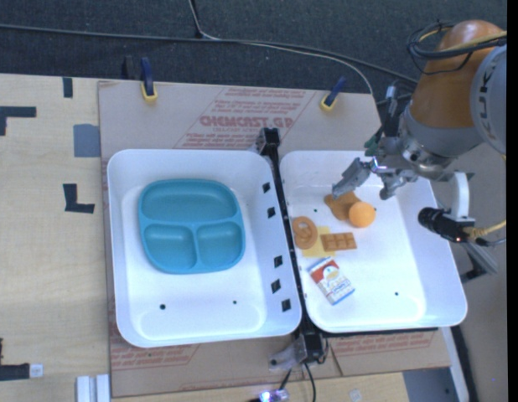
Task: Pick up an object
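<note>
1. Pale wooden bench top (41, 249) seen from above, with a brown cardboard sheet (234, 120) clipped on it and two shallow white bins side by side on the sheet.
2. Right bin (410, 275) holds the small items: an orange ball (361, 215) near the upper middle, touching a brown piece (340, 203) just left of it.
3. Below these lie a round brown pastry (305, 233) near the bin's left wall, and a tan cracker (338, 242) just beside it.
4. Lower still lies a small red, white and blue carton (331, 281).
5. Gripper (372, 184) hangs just above the ball and brown piece; its two fingers are spread apart, with nothing between them.
6. Grey arm with an orange band (452, 65) reaches in from the right.
7. Left bin (125, 308) holds a teal divided plate (192, 224).
</note>
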`<state>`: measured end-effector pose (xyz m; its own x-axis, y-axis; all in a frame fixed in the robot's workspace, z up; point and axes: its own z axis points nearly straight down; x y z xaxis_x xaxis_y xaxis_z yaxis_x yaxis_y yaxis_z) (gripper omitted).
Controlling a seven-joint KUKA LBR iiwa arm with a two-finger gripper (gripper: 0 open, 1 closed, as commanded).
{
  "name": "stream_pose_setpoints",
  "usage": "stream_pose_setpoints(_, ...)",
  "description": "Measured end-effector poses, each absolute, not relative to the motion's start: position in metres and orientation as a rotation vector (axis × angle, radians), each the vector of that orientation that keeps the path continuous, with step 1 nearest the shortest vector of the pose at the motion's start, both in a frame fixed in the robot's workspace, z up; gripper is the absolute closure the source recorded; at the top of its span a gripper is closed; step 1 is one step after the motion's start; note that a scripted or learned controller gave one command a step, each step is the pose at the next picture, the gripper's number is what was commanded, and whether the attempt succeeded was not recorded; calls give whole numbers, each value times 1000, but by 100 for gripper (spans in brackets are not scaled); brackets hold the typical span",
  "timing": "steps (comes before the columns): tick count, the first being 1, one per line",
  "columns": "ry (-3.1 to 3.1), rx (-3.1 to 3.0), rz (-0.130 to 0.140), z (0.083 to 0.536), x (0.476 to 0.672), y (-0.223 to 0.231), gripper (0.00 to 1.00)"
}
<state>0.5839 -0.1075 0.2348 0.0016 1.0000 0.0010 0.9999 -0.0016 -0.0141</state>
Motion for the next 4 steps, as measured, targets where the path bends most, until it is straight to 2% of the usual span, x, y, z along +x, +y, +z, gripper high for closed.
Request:
stream_pose_setpoints(1, -2222, -2219, 2, 242, 586, -107, 0)
stream_pose_setpoints(3, -2219, -2218, 7, 149, 582, -120, 0)
stream_pose_setpoints(4, -2220, -2221, 5, 89, 582, -126, 0)
